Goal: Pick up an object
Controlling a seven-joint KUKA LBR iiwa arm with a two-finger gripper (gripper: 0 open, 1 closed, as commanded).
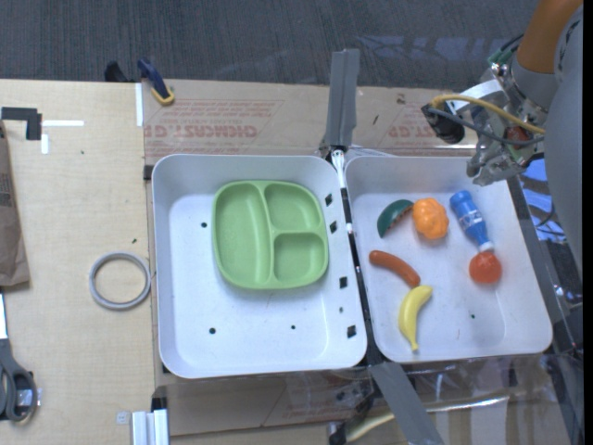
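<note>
The gripper (496,160) hangs at the upper right of the frame, over the far rim of the right bin (528,336), with nothing visible in it; whether it is open or closed cannot be told from this angle. No object has been picked yet. Risk, as a judgement: the five candidates lie close together, so a descent aimed at one may strike a neighbour. The bottle (470,219), nearest the gripper, lies on its side and is likely to roll out of a pinch. The orange (429,219) and the tomato (485,267) are round and may slip sideways. The green piece (394,214) lies just beside the orange, leaving little room for a finger between them. The sausage (396,267) and the banana (414,315), at centre right, lie flat and low, so a shallow descent could close above them. A grasp near the bin wall risks contact with the rim. The left bin (185,341), at centre frame, holds only a green tray (271,235) with three compartments, none of which contains anything. Both bins sit side by side, their inner walls touching.
</note>
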